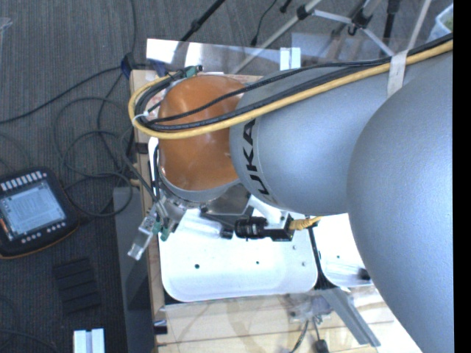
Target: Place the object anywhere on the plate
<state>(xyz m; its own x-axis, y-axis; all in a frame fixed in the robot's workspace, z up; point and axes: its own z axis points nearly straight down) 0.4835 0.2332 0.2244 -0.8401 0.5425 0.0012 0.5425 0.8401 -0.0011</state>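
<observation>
Gripper over white bin's left rim

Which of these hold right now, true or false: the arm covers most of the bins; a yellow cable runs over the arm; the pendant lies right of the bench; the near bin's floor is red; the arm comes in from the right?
1. The arm covers most of the bins. True.
2. A yellow cable runs over the arm. True.
3. The teach pendant lies right of the bench. False: it lies on the carpet to the left.
4. The near bin's floor is red. False: it is white.
5. The arm comes in from the right. True: its orange band sits toward the left end.
</observation>
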